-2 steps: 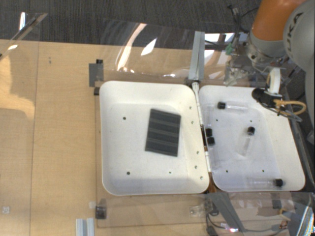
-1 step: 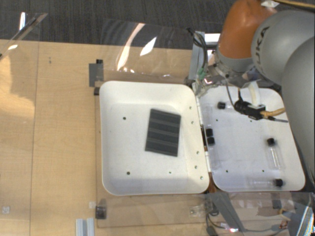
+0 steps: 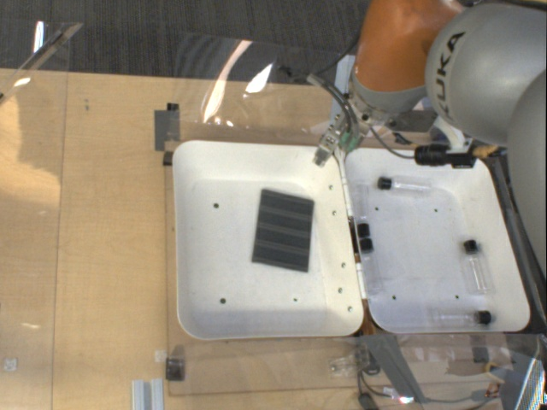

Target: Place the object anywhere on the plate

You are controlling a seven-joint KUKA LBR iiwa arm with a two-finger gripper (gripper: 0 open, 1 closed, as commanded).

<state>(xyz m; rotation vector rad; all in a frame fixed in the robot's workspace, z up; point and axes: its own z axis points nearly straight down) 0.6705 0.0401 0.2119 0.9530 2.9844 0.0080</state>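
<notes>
A dark grey ribbed plate [image 3: 284, 229] lies flat near the middle of the left bin [image 3: 201, 297]. My gripper [image 3: 328, 150] hangs over the far rim where the two bins meet, beyond the plate's far right corner and well apart from it. A small green bit [image 3: 348, 140] shows beside the gripper's tip; I cannot tell whether it is held. The arm's orange band [image 3: 397, 32] and grey body rise above the right bin's far side.
The right bin [image 3: 427, 229] holds several clear tubes with black caps: one at the far left [image 3: 400, 184], one at the right [image 3: 475, 267], one along the near wall [image 3: 466, 318]. Two small black pieces [image 3: 364, 236] sit by the dividing rim.
</notes>
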